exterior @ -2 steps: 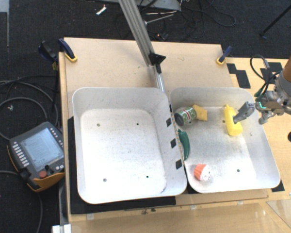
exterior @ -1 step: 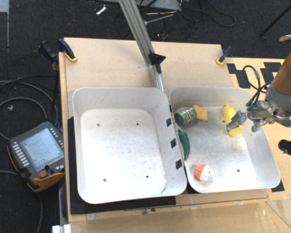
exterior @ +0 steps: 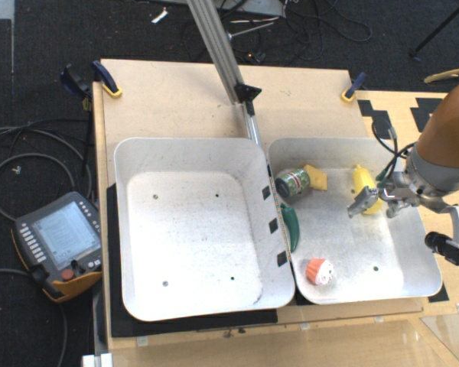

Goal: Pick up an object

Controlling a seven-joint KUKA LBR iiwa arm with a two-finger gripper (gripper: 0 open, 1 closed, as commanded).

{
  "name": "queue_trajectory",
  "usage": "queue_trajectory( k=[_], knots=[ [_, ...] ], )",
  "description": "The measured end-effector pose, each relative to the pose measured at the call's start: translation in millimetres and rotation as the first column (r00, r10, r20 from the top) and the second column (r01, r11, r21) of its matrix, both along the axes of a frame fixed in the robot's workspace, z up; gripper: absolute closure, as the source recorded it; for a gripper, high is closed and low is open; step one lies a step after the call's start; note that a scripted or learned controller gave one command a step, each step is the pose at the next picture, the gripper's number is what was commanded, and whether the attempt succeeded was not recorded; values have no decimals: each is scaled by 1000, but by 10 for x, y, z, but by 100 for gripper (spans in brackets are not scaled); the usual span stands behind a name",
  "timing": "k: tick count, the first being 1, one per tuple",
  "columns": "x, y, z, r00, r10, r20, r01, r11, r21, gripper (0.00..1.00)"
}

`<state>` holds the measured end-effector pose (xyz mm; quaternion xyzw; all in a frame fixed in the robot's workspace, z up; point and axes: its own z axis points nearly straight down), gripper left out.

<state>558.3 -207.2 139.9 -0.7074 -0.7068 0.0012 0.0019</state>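
Yellow banana (exterior: 362,183), curved, lies under the hand (exterior: 365,202); I cannot tell its grip.

Yellow banana (exterior: 362,183) in right bin (exterior: 413,281)

The room is evenly and brightly lit from overhead. The two white bins (exterior: 191,228) glare pale, nearly washed out, with only soft, short shadows under things. Left of the gripper (exterior: 375,201), a can (exterior: 293,182) carries a small highlight. The dark carpet (exterior: 38,44) stays murky. Detail is slightly soft and grainy throughout.
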Motion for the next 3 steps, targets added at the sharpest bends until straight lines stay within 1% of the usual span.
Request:
queue_trajectory(
  k=[1, 2, 3],
  knots=[
    [5, 6, -460, 1000, 0, 5, 0, 1000, -2, 0],
    [13, 4, -339, 1000, 0, 8, 0, 1000, -2, 100],
    [40, 26, 89, 1000, 3, 10, -3, 1000, -3, 100]
  ],
)
